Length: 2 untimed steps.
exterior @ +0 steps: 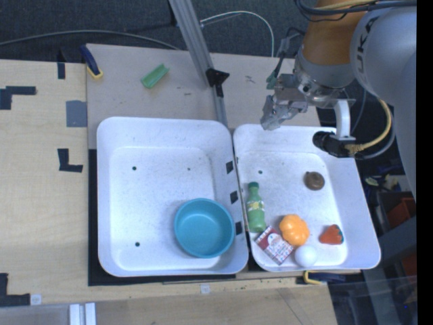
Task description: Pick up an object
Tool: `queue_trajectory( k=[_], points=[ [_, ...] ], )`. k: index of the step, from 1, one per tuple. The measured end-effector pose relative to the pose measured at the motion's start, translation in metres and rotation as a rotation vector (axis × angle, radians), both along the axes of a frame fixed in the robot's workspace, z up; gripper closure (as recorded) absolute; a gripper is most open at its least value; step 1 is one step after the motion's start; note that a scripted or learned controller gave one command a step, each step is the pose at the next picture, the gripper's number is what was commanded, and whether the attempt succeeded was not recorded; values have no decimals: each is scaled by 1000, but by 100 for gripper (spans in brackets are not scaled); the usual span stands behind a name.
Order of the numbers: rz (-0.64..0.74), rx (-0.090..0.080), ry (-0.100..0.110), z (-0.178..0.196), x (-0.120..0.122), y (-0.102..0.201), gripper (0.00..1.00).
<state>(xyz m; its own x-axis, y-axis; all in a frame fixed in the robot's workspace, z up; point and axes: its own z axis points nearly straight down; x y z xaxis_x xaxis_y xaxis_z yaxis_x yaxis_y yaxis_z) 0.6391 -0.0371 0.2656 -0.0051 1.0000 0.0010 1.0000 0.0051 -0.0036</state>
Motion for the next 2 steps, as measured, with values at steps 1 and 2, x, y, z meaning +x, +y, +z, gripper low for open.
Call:
queue_trajectory(
  k=[1,2],
  points=[
    [2,1,-1,-5,2,57,100],
    [1,0,0,-18,-19,108,100]
  ],
)
